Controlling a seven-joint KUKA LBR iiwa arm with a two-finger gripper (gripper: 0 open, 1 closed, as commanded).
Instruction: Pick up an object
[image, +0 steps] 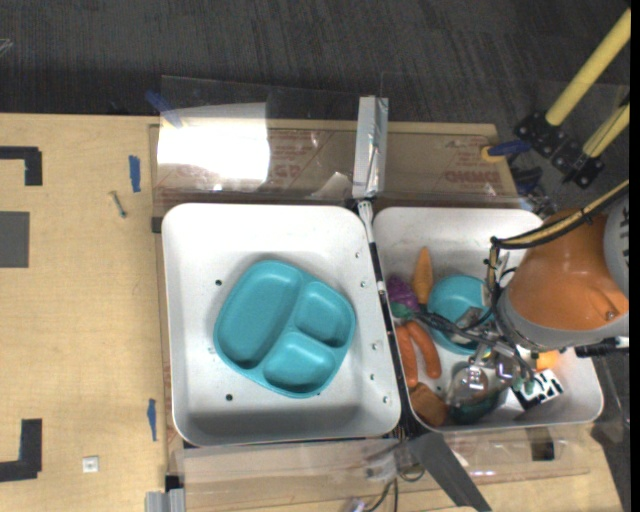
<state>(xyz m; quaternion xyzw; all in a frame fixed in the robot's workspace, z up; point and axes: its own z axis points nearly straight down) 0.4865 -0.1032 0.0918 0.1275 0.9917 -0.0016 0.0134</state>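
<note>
- The pale wooden desk (70, 300) carries two shallow white bins side by side.
- The left white bin (190, 240) holds a teal plastic divided plate (285, 327) with three compartments, lying flat near its middle and turned at an angle.
- The right white bin (455, 222) holds a cluster of small things against its left wall.
- A small orange carrot-shaped piece (424, 268) lies near the top of that cluster, pointing up the view.
- Just below it sits a small purple piece (400, 293), touching the bin's left wall area.
- A round teal plastic bowl (457, 297) sits beside the purple piece, partly covered by the arm's wrist.
- An orange-red sausage-shaped toy (419, 352) lies lengthwise under the bowl, with a brown rounded piece (429, 404) below it by the near rim.
- The grey arm with its orange band (565, 280) reaches in from the right, low over the right bin.
- The gripper (478, 385) is down among the clutter near the bin's near edge; whether the jaws are apart or together cannot be told.
</note>
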